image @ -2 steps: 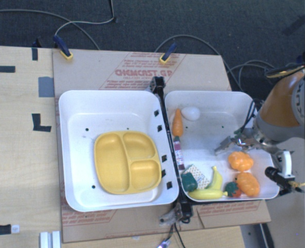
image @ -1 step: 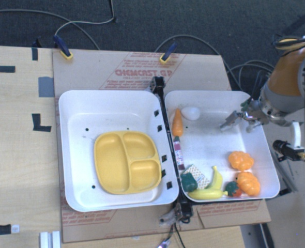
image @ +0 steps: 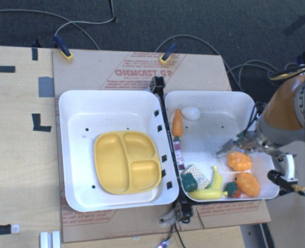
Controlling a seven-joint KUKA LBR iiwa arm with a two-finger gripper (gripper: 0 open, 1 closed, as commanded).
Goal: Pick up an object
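The gripper (image: 231,148) is seen low in the right bin (image: 214,98), near that bin's right wall, with its metal fingers spread narrowly and nothing between them. Just beside its tips, toward the bin's right edge, lies an orange fruit-like toy (image: 239,161); whether they touch cannot be told. A second orange toy (image: 247,184) sits in the bin's near right corner, and a yellow banana (image: 210,188) is laid along the near edge, with a small green piece (image: 189,182) just beside it. An orange carrot (image: 177,123) and a white egg-like object (image: 192,113) rest against the left wall, toward the far side. The left bin (image: 70,138) carries a yellow divided plate (image: 126,161).

The step in hand is judged to be the approach to the nearest orange toy. For a sound grasp, the fingers should be centred over the toy's rounded body, opened wider than it, and lowered until both sides are straddled before closing. The toy is likely to roll if only one finger meets it, and the nearby wall should be kept clear.
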